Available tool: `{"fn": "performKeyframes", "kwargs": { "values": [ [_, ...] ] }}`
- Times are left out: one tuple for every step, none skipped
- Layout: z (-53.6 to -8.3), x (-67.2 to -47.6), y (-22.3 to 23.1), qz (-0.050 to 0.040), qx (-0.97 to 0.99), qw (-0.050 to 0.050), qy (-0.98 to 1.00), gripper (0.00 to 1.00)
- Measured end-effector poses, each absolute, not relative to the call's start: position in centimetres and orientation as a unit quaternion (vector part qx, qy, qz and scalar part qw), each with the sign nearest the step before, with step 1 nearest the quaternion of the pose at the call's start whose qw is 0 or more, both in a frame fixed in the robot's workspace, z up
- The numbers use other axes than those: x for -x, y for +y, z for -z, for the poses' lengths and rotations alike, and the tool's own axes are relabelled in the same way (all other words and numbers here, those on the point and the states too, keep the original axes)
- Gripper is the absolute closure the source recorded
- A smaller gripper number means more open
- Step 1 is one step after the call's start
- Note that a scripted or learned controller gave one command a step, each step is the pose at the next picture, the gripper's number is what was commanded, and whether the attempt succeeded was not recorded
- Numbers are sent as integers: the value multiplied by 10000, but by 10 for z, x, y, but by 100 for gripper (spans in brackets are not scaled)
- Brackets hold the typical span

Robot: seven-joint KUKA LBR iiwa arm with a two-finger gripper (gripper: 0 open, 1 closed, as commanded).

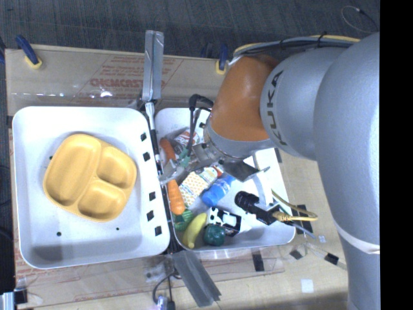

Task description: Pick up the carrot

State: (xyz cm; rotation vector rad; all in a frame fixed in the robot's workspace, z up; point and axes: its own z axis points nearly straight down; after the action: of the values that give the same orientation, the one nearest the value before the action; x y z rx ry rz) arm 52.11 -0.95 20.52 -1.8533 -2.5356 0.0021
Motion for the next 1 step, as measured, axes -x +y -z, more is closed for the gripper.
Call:
{"fn": "performKeyframes", "kwargs": {
  "values": [
    [-191, -544, 67, -11, 6113, 11, -7914, 0]
  ]
}}
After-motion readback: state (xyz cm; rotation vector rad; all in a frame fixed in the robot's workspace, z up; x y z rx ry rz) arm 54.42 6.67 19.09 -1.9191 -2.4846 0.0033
